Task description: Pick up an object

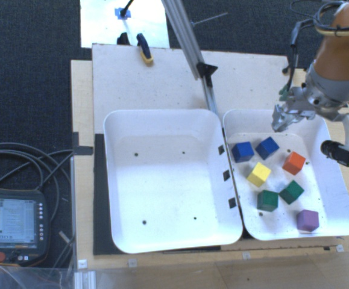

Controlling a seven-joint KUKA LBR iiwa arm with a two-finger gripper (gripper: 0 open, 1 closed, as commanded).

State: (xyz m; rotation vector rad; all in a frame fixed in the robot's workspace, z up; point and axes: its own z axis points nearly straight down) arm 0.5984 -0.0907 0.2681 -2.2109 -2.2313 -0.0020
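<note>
Entry — my gripper [281, 120]: poised over the far rim of the right bin [334, 179], at roughly one o'clock from the cluster of blocks. Whether it is spread or pressed together I cannot tell from this angle; no block sits in it.

Step in hand, as I judge it: choosing and approaching a block. The nearer blue cube [267, 147] lies closest, at about seven o'clock from me, with open floor on its far side. To do this well I would come down squarely over it, align with two flat faces, and keep off the second blue cube [242, 151] sitting just beside it at nine o'clock.

Right bin, contents — seven blocks:
- two blue cubes, far side
- orange cube [293, 162], at three o'clock from the blues
- yellow cube [259, 174], centre
- two green cubes, one [267, 200] at six o'clock from the yellow, one [292, 191] to its right
- purple block [307, 220], near the front corner, apart from the rest

Left bin [111, 161]: white floor with a few small dark specks, no blocks seen.
</note>
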